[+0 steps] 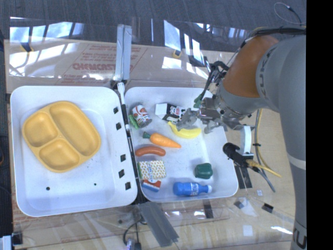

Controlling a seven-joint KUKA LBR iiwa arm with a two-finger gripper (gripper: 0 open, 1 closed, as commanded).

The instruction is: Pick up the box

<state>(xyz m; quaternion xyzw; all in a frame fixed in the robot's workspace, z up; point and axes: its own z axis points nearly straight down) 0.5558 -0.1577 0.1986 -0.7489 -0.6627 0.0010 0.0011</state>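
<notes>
Right bin (pixel 221 189) | box (pixel 151 173) flat, long axis toward front wall | end effector (pixel 195 117) state unclear

The grey KUKA arm (pixel 283 77) reaches in from the right of the camera view, its orange band (pixel 248 66) sitting just above the wrist. The wrist bends down and leftward, carrying the gripper (pixel 195 120) low. Its 2 fingers point left; their spread cannot be made out.

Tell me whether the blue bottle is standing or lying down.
Lying down. The bottle rests on its side along the right bin's near edge, its length running across the bin floor.
</notes>
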